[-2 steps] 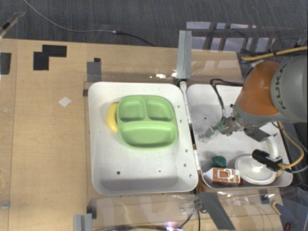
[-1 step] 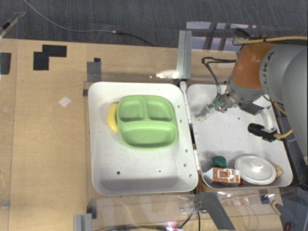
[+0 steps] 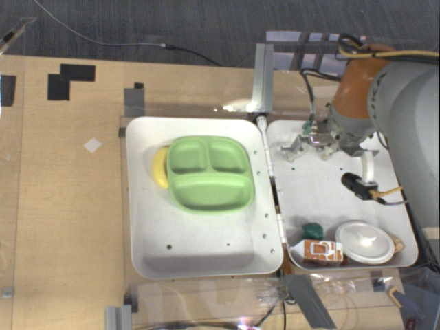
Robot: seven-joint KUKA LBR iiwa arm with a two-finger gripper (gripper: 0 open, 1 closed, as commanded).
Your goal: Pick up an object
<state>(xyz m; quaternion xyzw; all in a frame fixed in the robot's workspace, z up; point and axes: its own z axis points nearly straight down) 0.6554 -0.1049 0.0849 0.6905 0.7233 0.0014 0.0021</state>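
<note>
A wooden bench [image 3: 62, 205] carries two shallow white bins side by side. At the near edge of the right bin [image 3: 316, 198] sit an orange carton [image 3: 323, 252], a small green block [image 3: 313, 230] just behind it, and a white bowl [image 3: 366, 242] beside them. The left bin [image 3: 199, 253] holds a green divided plate [image 3: 208, 173] resting partly over a yellow object [image 3: 159, 168]. Farther back, the gripper [image 3: 313, 143] hangs over the right bin's far end, apart from those things; whether it is spread or closed cannot be told.

Robotics lab test cell. Plywood bench [image 3: 62, 205] holds two white bins [image 3: 199, 253] bolted between aluminium brackets [image 3: 264, 74]; black tape markers [image 3: 69, 80] left of the bins, loose cable [image 3: 103, 40] on grey carpet [image 3: 206, 12] behind them.
</note>
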